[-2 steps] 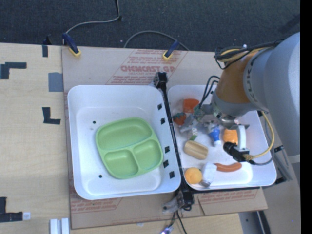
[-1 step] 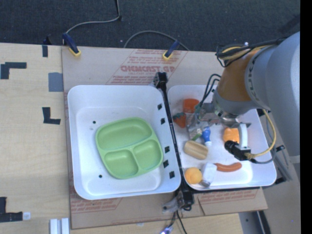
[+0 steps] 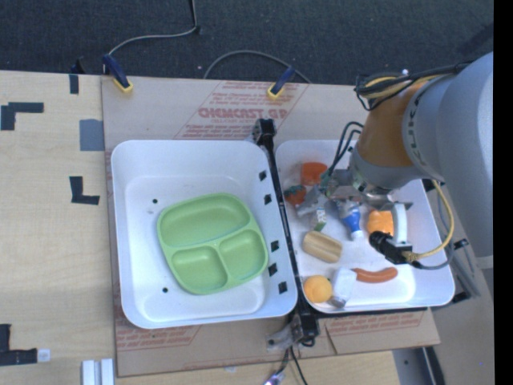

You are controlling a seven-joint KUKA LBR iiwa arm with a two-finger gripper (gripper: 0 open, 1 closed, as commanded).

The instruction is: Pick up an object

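Left bin (image 3: pixel 136 215) held a green divided plate (image 3: pixel 212 243), lying flat. Right bin (image 3: pixel 425 291) held clutter: tan bread roll (image 3: pixel 322 247), orange ball (image 3: pixel 318 289), red-orange sausage (image 3: pixel 375 275), blue-capped tube (image 3: pixel 350 219), orange cup (image 3: pixel 313 172). Gripper (image 3: pixel 341 199) sat low among the upper items of the right bin, near the tube; its opening could not be made out. Bins rested on cardboard (image 3: pixel 232 111) over a wooden bench (image 3: pixel 40 239); dark carpet (image 3: pixel 280 14) beyond.
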